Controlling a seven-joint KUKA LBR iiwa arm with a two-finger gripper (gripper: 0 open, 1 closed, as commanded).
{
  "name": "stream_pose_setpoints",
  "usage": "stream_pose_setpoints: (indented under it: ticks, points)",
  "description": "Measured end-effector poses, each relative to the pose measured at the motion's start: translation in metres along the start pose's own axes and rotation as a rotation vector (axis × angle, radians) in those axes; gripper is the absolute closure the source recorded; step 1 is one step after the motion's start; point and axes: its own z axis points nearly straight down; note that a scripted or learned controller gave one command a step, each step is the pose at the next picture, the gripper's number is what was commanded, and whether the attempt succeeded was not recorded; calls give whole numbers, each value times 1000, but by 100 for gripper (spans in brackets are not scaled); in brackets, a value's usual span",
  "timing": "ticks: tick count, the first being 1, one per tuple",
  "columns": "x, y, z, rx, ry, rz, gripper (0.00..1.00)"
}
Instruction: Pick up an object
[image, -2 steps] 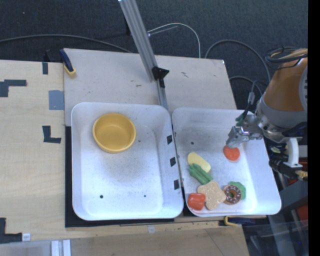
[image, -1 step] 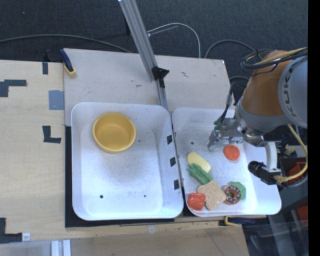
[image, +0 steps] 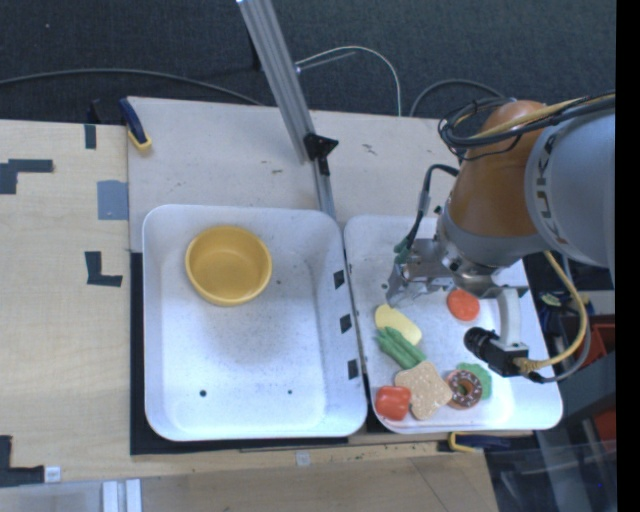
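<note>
Arm comes in from the right, grey body with the orange band, wrist hanging over the right bin (image: 520, 415). Gripper (image: 398, 290) sits low over the upper-left part of that bin, metal end pointing down-left. Can't tell how it's set or whether it has anything: wrist housing blocks the view, and nothing shows at its tip.

Objects all in the right bin, mostly below the gripper. Yellow piece (image: 399, 322) lies just beside and below the gripper tip, closest item. Green beans (image: 400, 349) touch the yellow piece's lower edge, angled down-right. Cracker-like tan piece (image: 424, 388) below that, touching the bean ends. Red tomato-like piece (image: 393, 401) at the bin's lower-left corner, against the tan piece. Chocolate donut (image: 464, 387) right of the tan piece, resting on something green (image: 480, 374), partly under a black fitting on the arm. Orange-red round piece (image: 463, 304) right of the gripper, partly tucked under the wrist.

Left bin (image: 170, 400) holds a yellow bowl (image: 228, 263), upright, in its upper-left area, well apart from the gripper.

Table (image: 60, 300) is light wood with dark tape marks. Grey metal pole (image: 285, 85) slants down to the seam between bins.
</note>
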Motion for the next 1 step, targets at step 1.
stream_pose_setpoints:
  ticks: [1]
  points:
    - [55,7,0,0,-1,-1,100]
